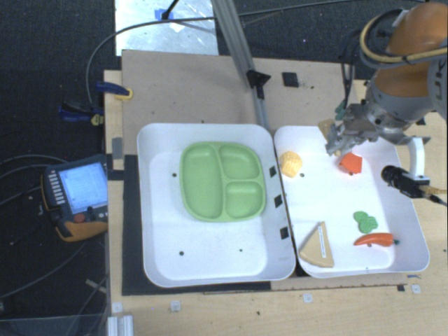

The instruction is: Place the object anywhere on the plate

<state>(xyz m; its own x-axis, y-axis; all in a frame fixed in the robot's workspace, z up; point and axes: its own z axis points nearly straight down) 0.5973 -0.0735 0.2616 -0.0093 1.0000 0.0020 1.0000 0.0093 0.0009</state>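
The orange block (351,163), a small chunky piece with angled faces, lies in the right bin (315,205) toward its far right part, on the white floor. Just beside it, up and to the left, the gripper (338,145) hangs over the bin; its tips sit close to the block's far left corner, but whether they touch it cannot be told, and the block is not between them. How far the fingers stand apart cannot be told from this slanted look.

Left of the block, near the wall the bins share, rests a yellow rounded piece (290,163). Nearer the camera, on the right side, lie a green leafy piece (365,222) and, just beyond it toward the near edge, an orange-red carrot-like piece (374,240). A tan wedge like a sandwich half (317,246) sits in the near left corner of that bin.

The green plate (222,181), with three compartments, lies in the left bin (161,215), well apart from the block.
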